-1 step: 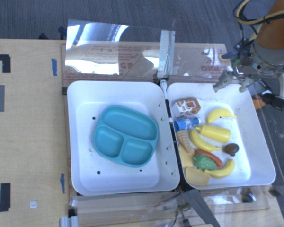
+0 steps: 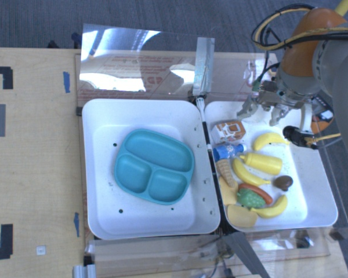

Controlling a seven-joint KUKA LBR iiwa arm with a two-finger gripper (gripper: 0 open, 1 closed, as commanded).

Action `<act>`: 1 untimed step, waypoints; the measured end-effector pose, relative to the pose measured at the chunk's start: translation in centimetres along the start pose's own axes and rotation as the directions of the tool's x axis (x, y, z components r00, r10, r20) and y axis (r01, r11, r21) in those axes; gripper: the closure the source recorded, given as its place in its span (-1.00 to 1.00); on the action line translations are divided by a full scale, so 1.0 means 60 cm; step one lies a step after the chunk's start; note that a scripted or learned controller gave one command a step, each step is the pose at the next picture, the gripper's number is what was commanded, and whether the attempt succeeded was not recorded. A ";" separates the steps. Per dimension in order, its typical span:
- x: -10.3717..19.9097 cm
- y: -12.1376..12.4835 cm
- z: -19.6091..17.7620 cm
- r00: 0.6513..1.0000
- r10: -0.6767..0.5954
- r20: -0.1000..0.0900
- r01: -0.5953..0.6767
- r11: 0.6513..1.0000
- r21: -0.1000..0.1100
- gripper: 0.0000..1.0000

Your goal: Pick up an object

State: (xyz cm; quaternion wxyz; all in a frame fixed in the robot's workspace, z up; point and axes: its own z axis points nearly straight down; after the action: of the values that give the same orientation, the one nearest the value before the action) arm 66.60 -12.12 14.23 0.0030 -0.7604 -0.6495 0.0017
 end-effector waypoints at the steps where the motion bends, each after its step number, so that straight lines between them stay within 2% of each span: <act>1: 0.021 -0.019 0.046 1.000 0.015 0.000 -0.015 0.999 -0.040 -1.00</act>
State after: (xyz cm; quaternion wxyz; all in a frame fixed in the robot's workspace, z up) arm 65.65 -10.66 11.48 -0.0124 -0.7651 -0.6437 -0.0110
